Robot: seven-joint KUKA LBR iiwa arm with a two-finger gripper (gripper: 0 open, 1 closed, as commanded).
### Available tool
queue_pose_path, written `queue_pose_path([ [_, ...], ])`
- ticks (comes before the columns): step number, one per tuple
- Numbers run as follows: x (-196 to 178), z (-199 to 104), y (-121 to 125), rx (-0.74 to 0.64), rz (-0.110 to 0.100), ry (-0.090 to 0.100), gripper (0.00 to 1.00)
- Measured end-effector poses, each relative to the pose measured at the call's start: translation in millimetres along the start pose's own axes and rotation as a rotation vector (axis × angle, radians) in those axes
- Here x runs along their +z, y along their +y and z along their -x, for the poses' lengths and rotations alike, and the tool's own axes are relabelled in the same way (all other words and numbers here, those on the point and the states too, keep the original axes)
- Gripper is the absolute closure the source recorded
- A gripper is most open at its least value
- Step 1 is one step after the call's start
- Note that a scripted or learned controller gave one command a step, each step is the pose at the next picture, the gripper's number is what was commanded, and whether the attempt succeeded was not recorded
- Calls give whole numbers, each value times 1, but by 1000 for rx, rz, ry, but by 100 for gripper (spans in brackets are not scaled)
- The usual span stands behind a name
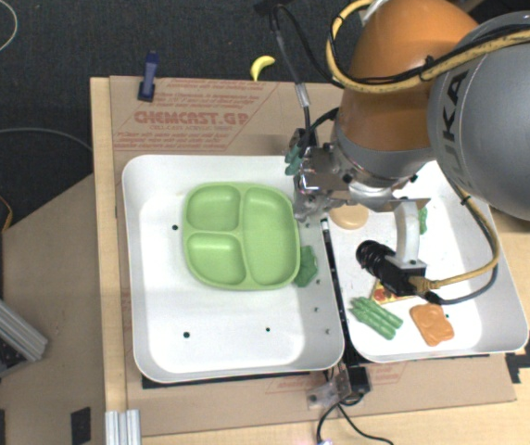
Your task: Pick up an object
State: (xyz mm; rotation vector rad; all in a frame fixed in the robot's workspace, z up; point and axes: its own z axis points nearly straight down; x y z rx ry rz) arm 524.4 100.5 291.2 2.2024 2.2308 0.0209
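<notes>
- The arm's orange band (404,54) is nearest, above the right bin (501,327).
- The gripper (308,191) hangs over the seam between the bins; whether it is open or closed cannot be told.
- A small green piece (307,267) lies just in front of the gripper, its long axis along the seam.
- The piece is wedged between the green divided plate (242,235) and the bin wall, so there is little room.

Light-green divided plate (242,235), white bins (219,334), orange block (431,324), perhaps tan disc (348,218).
</notes>
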Motion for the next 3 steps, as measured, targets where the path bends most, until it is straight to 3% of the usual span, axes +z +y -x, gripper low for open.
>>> queue_pose_path([
  [1,-52,-89,-10,1,-7,1,100],
  [2,-254,-127,-14,7,5,6,100],
  [3,-224,-125,-42,11,-19,-6,100],
])
